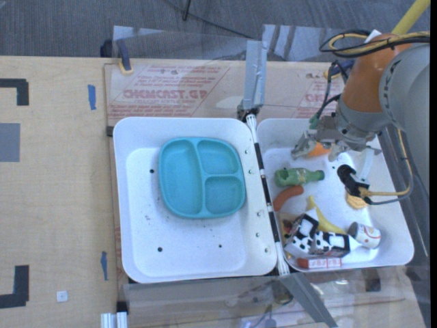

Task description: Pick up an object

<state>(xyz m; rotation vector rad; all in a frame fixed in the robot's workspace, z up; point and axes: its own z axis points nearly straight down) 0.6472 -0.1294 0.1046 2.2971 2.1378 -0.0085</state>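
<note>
The gripper point(316, 146), finger state impossible to tell, hangs at twelve o'clock in the right bin point(399, 241); at nine o'clock, a smooth, three-compartment teal tray point(202, 177).

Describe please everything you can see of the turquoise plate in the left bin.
The turquoise plate looks like smooth plastic, a rounded rectangle with three compartments: one long at its left, two smaller at its right. It lies flat, slightly turned, on the floor of the left bin, toward the far right part. Nothing lies on it.
</note>
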